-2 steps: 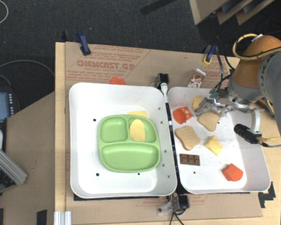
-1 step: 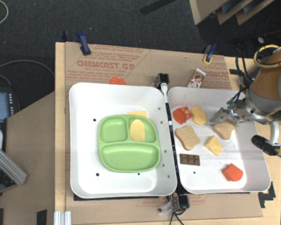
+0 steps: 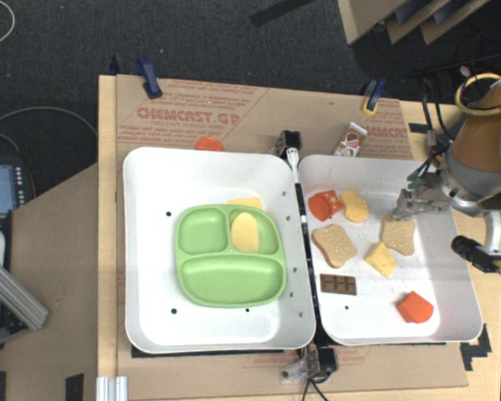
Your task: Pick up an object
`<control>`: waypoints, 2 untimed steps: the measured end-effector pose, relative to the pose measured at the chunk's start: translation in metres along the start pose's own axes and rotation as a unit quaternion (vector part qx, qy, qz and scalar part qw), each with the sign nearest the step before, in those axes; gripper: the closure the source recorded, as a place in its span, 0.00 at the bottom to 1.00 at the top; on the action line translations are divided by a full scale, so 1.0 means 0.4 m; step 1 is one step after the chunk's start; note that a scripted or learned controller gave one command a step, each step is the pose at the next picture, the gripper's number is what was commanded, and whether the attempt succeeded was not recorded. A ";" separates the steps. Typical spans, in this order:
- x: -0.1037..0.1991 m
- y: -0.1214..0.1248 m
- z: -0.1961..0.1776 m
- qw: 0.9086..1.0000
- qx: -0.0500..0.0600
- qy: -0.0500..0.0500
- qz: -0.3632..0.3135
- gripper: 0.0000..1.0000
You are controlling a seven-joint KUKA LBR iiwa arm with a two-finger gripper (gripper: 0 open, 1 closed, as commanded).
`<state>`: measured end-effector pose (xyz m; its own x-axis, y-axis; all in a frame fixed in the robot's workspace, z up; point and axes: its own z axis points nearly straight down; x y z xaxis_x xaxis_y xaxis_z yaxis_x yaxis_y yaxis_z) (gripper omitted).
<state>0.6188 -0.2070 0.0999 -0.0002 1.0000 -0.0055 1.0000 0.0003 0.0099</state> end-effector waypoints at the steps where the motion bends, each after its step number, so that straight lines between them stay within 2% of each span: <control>1: 0.000 -0.001 0.002 1.000 0.001 0.000 0.000 0.00; 2: 0.078 -0.075 0.030 1.000 0.002 0.001 0.000 0.00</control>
<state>0.5889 -0.1760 0.0876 -0.0011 1.0000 -0.0043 1.0000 0.0011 0.0067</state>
